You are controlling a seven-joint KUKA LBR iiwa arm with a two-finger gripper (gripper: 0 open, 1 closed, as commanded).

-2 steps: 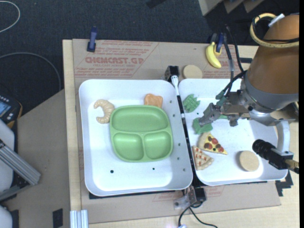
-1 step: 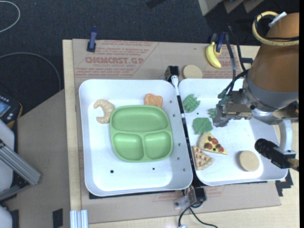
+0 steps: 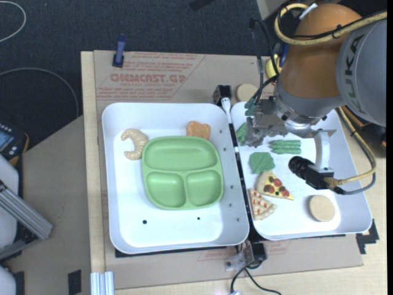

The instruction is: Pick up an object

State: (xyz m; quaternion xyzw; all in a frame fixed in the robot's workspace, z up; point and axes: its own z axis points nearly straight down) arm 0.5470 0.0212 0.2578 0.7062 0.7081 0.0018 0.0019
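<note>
Orange-banded grey arm (image 3: 325, 48) hangs over the right white bin (image 3: 353, 217), its gripper (image 3: 261, 128) beside flat green leaf-shaped toys (image 3: 284, 145); its grip cannot be told

The two shallow white plastic bins (image 3: 116, 183) look smooth and faintly glossy. In the left one, the pale green three-compartment plastic tray (image 3: 182, 171) has a smooth, satin sheen, and the tan croissant-shaped toy (image 3: 134, 142) near the bin's far left corner looks matt. The brown bench board (image 3: 153, 75) is flat and dull, like printed cardboard. The arm's broad orange band (image 3: 319, 48) is smooth and shiny, above bare grey metal at the wrist (image 3: 273, 123).
</note>
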